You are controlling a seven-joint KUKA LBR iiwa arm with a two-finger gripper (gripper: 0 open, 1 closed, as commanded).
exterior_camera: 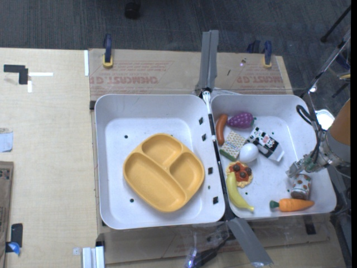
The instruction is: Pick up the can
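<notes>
Camera view, looking down at a slant, puts the small brown-and-white printed can [300,186] in the right-hand shallow white plastic bin [281,106], near that bin's right wall and toward its front corner. The silvery two-finger gripper [305,164] hangs just above and behind the can, at the end of the grey arm that enters from the right, so the can lies directly below the tool tip and a touch toward the front edge. Whether the gripper is released or clenched I cannot tell; the metal parts blur into one glinting cluster, and nothing shows the can being held. The can seems to stand roughly upright or slightly tilted, its long axis running near vertical, though its small size leaves that uncertain. An orange toy carrot with a green top [294,205] lies touching or just beside the can's front side, pointing along the front wall, which crowds a descent on that flank. The right wall sits close as well. Open floor lies to the can's left, before the yellow toy banana [237,193], and the black-and-white patterned carton [265,143] is well apart behind. In the left white bin [111,121] rests a yellow three-compartment plastic plate [163,172], far from the work.
</notes>
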